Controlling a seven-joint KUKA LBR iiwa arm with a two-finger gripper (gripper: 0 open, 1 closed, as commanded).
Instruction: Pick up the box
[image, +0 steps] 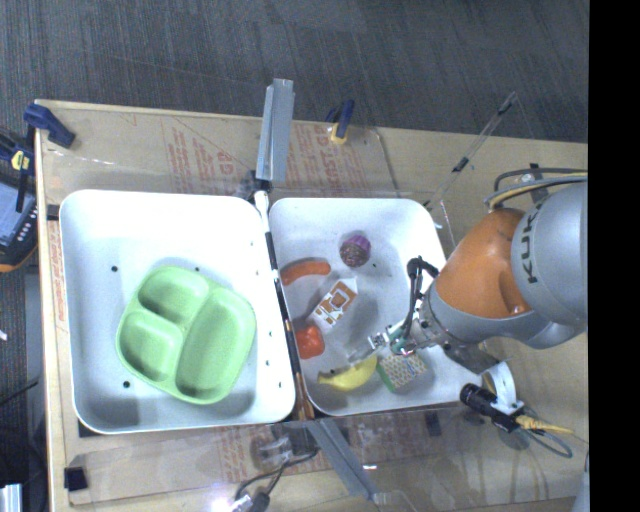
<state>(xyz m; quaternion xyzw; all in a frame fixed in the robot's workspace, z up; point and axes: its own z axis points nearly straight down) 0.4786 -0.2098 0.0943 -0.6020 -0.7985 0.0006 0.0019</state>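
Note:
The box (335, 303) is a small white and orange carton lying tilted near the middle of the right bin (395, 222). My gripper (374, 346) hangs low in that bin, to the lower right of the box and a short gap from it, just above the banana (350, 376). Nothing shows in its grasp. The grey arm with its orange band (478, 280) comes in over the bin's right wall.
Around the box lie an orange-red sausage (305, 269), a purple ball (355, 249), a red item (309, 340) and a grey speckled object (402, 371) under the wrist. In the left bin (100, 235) sits a green divided tray (187, 333).

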